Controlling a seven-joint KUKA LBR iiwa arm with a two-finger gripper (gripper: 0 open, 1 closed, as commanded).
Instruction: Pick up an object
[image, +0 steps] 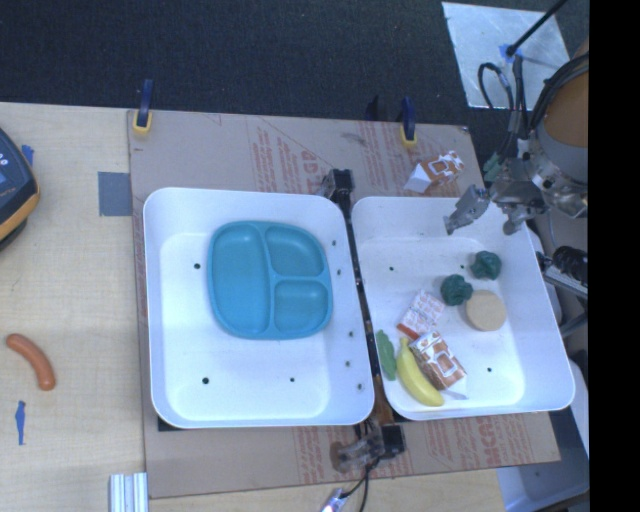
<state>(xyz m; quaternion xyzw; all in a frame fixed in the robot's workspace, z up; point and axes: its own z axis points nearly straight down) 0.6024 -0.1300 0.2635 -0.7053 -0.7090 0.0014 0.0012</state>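
Inside: blue plate (270, 279) in left bin (170, 300), banana (416, 374) in right bin (540, 340); tool (490, 213) wide, empty.

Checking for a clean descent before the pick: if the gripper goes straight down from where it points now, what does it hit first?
Probably bare floor of the right bin. The open gripper hangs over its top edge, above the green broccoli piece; depth is hard to judge.
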